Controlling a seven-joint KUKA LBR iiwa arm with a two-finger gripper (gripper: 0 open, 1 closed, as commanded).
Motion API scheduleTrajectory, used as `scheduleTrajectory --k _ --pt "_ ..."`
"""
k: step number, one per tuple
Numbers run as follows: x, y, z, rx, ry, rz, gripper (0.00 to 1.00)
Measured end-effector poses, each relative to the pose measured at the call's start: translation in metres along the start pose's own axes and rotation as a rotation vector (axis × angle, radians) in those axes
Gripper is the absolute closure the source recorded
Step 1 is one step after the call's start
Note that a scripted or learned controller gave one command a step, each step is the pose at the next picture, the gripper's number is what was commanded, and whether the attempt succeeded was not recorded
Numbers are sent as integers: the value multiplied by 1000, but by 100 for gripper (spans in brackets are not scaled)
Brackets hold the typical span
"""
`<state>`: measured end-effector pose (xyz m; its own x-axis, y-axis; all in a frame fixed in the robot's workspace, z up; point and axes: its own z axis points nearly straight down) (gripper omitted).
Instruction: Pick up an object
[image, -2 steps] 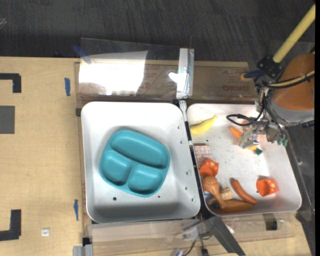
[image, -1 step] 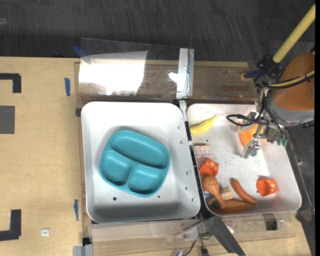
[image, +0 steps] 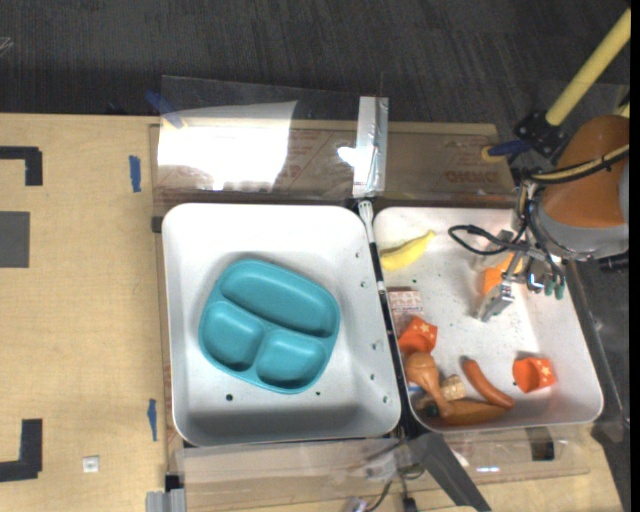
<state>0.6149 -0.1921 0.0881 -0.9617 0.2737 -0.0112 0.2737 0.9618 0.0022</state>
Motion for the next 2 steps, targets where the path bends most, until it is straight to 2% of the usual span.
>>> scheduleTrajectory --k 1,2 --pt "-4 1 -15 0 -15 -1 100" --pt "32 30 -136 0 -8 33 100"
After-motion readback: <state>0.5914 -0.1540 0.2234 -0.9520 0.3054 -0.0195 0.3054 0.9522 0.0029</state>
